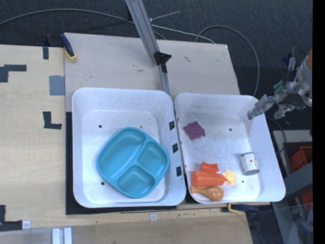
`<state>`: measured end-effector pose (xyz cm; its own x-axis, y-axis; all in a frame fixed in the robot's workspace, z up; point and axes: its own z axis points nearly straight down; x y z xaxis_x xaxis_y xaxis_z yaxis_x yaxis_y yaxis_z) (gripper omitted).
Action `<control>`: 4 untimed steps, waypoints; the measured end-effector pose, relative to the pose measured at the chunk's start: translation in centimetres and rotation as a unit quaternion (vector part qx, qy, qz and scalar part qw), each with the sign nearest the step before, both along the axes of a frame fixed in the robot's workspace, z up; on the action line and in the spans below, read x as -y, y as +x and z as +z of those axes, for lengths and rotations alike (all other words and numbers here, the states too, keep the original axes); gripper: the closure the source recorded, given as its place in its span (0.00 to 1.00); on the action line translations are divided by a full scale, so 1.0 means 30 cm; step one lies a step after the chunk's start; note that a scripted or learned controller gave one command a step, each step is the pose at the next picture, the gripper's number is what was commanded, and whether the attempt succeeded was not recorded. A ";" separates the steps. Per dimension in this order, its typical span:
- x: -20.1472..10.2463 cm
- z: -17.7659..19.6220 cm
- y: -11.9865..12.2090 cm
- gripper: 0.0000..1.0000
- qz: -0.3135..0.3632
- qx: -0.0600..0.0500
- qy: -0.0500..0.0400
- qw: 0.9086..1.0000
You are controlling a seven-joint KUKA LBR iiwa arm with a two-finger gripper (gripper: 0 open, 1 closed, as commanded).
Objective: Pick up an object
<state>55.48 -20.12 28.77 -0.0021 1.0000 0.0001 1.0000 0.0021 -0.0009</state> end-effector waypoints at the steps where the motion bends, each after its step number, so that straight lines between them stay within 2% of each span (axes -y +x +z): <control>1: 0.000 0.000 0.000 0.00 0.000 0.000 0.000 1.000; 2: 0.028 -0.192 -0.016 0.00 -0.001 -0.003 0.000 1.000; 4: 0.019 -0.511 0.013 0.00 0.000 -0.003 0.000 1.000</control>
